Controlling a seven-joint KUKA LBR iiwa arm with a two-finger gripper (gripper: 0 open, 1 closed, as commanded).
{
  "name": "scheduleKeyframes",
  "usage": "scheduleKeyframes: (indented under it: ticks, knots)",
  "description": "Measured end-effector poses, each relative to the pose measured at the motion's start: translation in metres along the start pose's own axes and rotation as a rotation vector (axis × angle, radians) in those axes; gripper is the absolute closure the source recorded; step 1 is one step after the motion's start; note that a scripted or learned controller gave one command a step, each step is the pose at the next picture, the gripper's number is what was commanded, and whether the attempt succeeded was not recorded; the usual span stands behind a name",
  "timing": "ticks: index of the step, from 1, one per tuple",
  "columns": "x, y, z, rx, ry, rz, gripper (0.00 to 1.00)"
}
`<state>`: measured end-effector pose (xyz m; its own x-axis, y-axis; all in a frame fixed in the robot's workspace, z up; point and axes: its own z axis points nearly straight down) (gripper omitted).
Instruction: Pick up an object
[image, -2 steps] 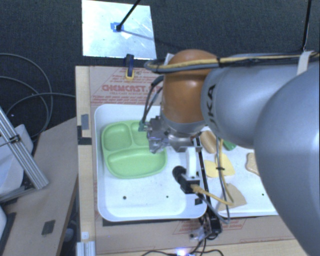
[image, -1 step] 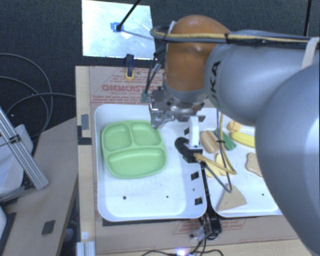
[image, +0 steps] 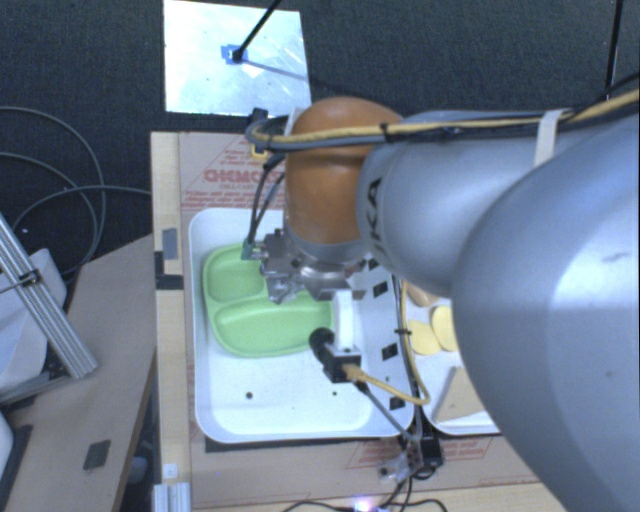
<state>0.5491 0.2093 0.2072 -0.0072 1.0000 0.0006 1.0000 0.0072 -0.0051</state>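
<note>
Because the arm's grey wrist and orange band (image: 325, 180) sit directly over the working area, we cannot tell the state of the end effector (image: 300, 285), nor whether it has hold of anything.

The task's likely thing is the green two-compartment tray (image: 250, 310), lying flat in the left white bin (image: 215, 400), toward its far left part, with the wrist housing covering its right side. We judge it to be moulded plastic: light, fairly stiff, smooth and somewhat slippery, not fragile. A flat tray offers little to pinch from above; we recommend taking hold at the raised rim or at the ridge between the two compartments, where the wall stands up enough to be clamped.

Around it, a black connector with a yellow cable (image: 345, 372) hangs off the arm just right of the tray, over the near part of the bin. Pale yellow objects (image: 430, 330) lie in the right bin (image: 465, 425), well covered by the arm; we cannot identify them. The bins rest on printed cardboard (image: 225, 175) on the desk. The bin's left wall stands near the tray's edge and limits approach from that side.
</note>
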Motion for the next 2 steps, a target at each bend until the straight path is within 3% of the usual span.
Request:
scheduleKeyframes:
  ticks: [1,2]
  knots:
    - [-0.008,0.056,0.026,-0.008,0.0,0.007,1.0]
    - [-0.028,0.107,-0.141,-0.028,0.004,0.007,1.0]
